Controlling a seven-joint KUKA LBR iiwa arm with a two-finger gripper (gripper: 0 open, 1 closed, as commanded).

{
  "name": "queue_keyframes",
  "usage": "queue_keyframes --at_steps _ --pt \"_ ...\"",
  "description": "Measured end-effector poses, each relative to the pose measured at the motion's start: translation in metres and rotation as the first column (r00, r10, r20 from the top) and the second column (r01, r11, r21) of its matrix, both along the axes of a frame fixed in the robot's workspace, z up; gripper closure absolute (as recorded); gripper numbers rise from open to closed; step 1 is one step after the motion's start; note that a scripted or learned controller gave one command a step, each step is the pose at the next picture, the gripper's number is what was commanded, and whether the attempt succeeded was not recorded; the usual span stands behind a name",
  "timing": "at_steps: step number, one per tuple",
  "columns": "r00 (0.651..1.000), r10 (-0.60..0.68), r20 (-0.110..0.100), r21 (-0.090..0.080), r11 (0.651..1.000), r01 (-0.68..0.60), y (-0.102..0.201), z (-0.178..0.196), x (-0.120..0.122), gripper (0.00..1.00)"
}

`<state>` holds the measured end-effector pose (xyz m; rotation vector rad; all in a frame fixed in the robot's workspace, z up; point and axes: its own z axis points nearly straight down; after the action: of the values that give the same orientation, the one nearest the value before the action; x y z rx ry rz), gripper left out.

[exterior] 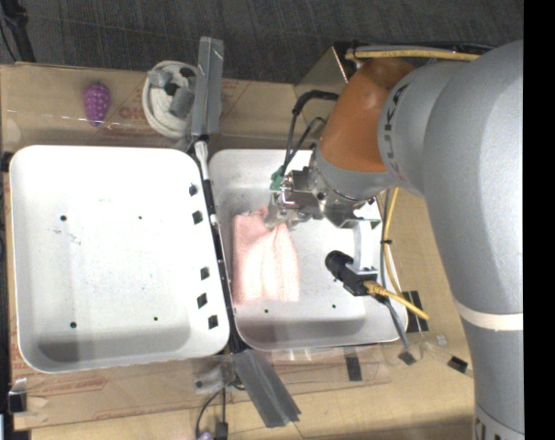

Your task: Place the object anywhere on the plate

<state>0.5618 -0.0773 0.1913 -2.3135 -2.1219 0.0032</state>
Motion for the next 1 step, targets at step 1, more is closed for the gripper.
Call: queue_keyframes --at_steps 1 --pt "1.000 0.007 0.000 0.000 1.000 -0.007 0.0006 0.0400 0.0005 1.00"
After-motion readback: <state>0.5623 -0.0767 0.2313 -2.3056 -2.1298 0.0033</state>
